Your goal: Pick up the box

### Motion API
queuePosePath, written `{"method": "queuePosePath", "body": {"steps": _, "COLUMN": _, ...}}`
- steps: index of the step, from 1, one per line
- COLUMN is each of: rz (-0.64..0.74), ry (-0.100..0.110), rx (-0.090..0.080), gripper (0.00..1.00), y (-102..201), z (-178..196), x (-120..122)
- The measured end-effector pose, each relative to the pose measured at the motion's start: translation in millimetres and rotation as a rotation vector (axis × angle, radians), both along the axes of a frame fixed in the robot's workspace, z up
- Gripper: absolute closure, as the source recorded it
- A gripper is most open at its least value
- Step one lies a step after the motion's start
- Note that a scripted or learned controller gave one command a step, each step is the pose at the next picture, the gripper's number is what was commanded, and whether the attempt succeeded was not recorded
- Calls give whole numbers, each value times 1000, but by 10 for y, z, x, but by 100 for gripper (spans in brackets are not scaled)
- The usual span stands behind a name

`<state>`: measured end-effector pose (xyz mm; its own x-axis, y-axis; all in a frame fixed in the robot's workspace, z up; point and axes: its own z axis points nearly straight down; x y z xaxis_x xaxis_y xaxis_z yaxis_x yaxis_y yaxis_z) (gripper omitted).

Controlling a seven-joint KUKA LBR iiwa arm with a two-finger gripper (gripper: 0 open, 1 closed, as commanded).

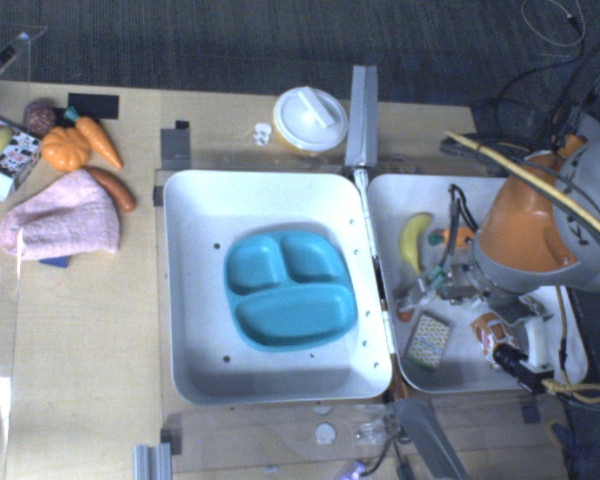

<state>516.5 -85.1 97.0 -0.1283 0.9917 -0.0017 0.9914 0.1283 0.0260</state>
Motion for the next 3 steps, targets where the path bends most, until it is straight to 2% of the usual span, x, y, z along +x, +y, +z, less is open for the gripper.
{"method": "queuePosePath", "body": {"steps": 1, "rz": -11, "ry": 13, "rx": -3, "gripper": 0, "y": -217, "z": -84, "x": 807}}
{"method": "queuePosePath", "body": {"steps": 2, "rz": -54, "ry": 12, "rx": -2, "gripper": 0, "y": -160, "z": -67, "x": -24}}
{"method": "queuePosePath", "body": {"steps": 3, "rz": -53, "ry": 4, "rx": -5, "gripper": 100, "y": -165, "z": 53, "x": 4}}
